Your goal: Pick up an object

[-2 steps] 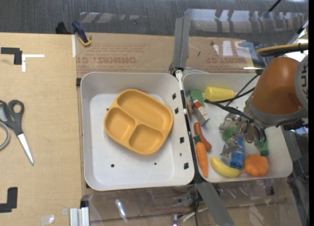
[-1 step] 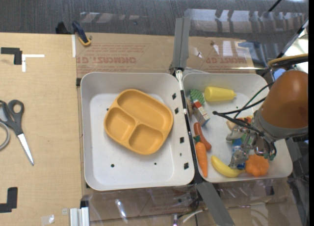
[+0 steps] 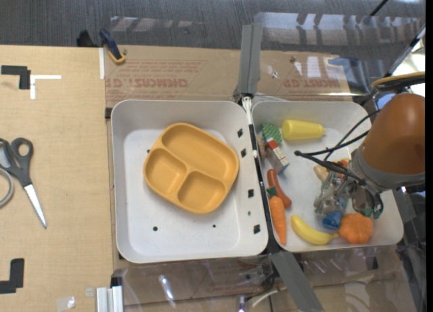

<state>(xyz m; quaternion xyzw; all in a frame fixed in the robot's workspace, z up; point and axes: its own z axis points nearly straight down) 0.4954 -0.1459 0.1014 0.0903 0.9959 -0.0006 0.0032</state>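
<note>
My gripper reaches down into the right bin from the right, under the orange band of the arm. Its metal fingers stand low over a small blue object near the bin's front. Beside it lie an orange fruit to the right and a yellow banana to the left. A carrot and a red sausage lie along the bin's left wall. A yellow corn-like piece sits at the back, with a green and red toy next to it.
The left bin holds a yellow divided plate. Scissors lie on the bench at far left. A blue and yellow clamp sits at the back. Cables run across the right bin toward the arm.
</note>
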